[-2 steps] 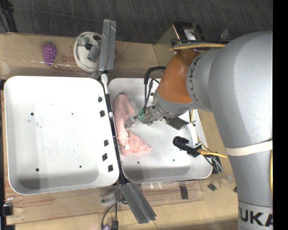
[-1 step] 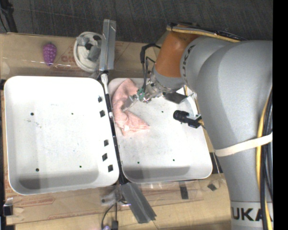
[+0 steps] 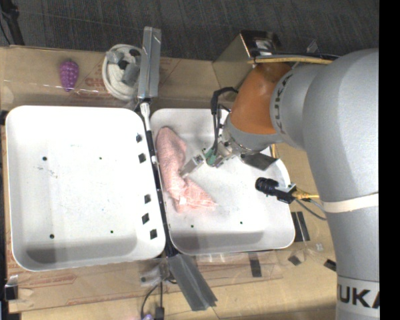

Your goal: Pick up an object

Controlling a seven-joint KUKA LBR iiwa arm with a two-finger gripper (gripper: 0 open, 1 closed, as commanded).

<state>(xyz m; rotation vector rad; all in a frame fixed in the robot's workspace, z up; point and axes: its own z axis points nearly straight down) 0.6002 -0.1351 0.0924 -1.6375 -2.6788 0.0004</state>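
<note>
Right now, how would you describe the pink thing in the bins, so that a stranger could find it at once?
Look at the right bin, the one under the grey arm. Along its left wall lies a pink cloth, crumpled and long, with the tool at its right edge. It is the one soft, coloured thing on the white floor.

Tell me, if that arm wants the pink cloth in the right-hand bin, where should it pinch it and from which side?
Probably from straight above, on the raised fold near the middle of the pink cloth. It lies crumpled and limp, stretched along the bin's left wall, so a sideways approach would likely just push it. A hump gives the fingers something to close on. The gripper sits at the cloth's right edge.
</note>
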